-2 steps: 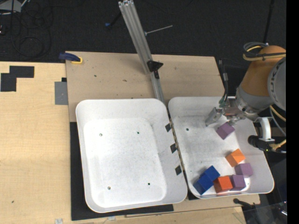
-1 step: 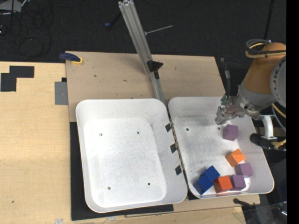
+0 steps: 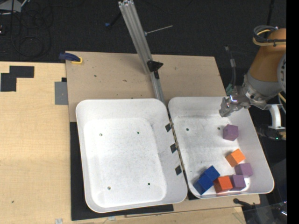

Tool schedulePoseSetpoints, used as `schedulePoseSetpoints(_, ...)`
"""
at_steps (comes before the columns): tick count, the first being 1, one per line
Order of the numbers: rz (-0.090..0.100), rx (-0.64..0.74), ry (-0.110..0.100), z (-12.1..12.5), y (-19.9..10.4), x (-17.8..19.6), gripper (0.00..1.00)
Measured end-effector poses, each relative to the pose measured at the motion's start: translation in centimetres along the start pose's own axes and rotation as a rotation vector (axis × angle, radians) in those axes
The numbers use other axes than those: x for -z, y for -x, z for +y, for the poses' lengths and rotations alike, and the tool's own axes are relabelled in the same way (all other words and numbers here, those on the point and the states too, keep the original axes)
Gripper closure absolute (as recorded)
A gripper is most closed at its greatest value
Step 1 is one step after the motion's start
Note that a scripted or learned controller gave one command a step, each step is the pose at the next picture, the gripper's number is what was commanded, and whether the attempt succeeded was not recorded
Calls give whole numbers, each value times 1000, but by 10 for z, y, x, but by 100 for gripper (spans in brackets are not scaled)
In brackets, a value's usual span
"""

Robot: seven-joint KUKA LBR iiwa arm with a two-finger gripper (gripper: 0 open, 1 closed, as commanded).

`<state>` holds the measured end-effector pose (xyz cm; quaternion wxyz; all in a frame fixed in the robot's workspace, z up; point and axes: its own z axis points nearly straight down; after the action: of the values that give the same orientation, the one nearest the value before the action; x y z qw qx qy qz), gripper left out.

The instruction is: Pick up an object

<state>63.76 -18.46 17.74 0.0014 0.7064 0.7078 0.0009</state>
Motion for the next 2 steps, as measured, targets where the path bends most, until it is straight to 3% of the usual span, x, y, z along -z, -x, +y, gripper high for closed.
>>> schedulePoseSetpoints(2, -1, 1, 2, 12, 2, 110, 100)
